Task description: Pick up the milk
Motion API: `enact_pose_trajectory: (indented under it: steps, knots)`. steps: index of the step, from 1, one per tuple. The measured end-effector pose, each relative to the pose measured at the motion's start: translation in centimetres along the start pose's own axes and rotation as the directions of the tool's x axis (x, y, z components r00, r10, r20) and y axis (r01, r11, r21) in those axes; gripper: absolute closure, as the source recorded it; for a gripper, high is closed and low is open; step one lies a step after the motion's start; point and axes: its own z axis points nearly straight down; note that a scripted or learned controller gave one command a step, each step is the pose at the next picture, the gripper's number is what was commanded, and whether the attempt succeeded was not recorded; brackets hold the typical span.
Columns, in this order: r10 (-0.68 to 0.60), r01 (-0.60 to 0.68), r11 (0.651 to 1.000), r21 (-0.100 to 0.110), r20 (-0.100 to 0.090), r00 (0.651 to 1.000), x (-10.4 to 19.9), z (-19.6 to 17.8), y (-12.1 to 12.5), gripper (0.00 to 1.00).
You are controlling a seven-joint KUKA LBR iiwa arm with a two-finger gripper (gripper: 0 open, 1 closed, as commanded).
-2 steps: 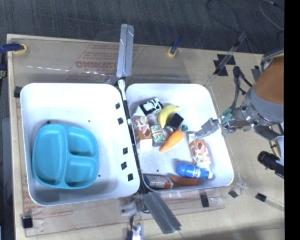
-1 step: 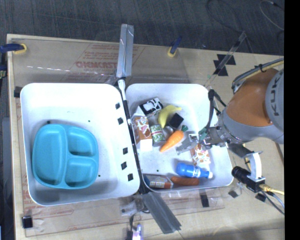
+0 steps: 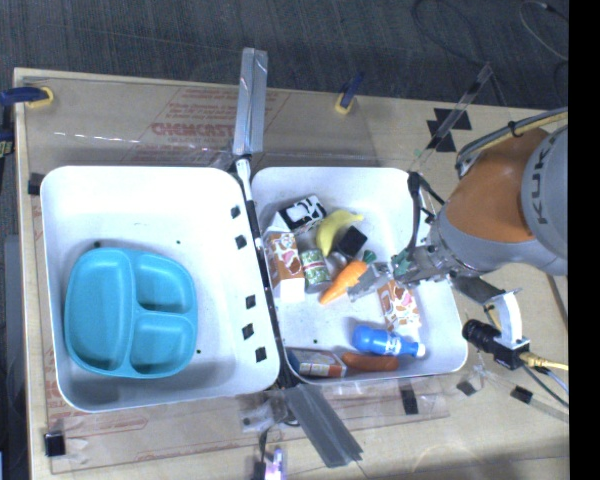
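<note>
The milk (image 3: pixel 302 211) is a small carton with a black-and-white pattern, lying at the far left of the right bin (image 3: pixel 380 180), beside a yellow banana (image 3: pixel 333 231). My gripper (image 3: pixel 392 268) is low over the middle of that bin, to the right of the milk and well apart from it. It sits just right of an orange carrot (image 3: pixel 341 281) and above a patterned orange carton (image 3: pixel 404 309). I see nothing of the milk between the gripper parts.
The right bin also holds a black block (image 3: pixel 353 240), two small cartons (image 3: pixel 292 260), a blue bottle (image 3: pixel 384 344) and a sausage (image 3: pixel 371 362). In the left bin (image 3: pixel 130 183) lies a blue divided plate (image 3: pixel 130 311). A divider (image 3: pixel 252 268) separates the bins.
</note>
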Motion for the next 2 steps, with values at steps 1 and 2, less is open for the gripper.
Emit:
enact_pose_trajectory:
  steps: [1,2]
  knots:
    - [0.019,-0.019,1.0,0.001,0.0,1.0,-0.1,0.4,0.1,0.0]
    - [-0.032,0.032,1.0,0.002,-0.003,0.999,0.3,1.4,-0.9,0.0]
